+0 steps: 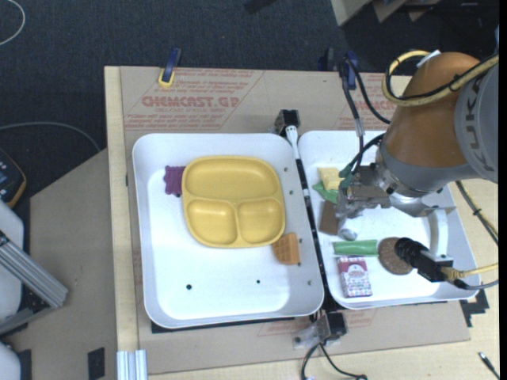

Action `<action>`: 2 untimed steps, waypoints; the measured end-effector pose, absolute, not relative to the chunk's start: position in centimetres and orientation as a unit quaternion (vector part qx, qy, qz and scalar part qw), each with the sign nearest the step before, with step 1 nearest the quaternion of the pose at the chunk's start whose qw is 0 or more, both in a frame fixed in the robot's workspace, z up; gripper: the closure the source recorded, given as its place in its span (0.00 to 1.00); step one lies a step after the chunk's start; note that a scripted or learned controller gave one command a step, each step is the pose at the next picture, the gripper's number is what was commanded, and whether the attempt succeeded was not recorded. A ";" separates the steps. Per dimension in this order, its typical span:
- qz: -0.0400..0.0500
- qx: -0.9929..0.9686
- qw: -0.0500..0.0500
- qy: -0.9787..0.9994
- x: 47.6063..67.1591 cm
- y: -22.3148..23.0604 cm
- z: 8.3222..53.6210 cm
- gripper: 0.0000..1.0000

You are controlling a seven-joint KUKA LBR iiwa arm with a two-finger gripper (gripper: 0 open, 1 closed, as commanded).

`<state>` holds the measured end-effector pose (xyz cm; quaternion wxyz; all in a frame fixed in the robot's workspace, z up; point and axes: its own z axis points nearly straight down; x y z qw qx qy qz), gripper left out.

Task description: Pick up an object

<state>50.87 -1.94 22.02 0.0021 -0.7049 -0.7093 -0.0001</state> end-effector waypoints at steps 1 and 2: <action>0.001 -0.706 0.003 -0.709 48.1 3.0 21.6 1.00; -0.001 -0.706 -0.001 -0.708 48.4 4.7 23.2 1.00</action>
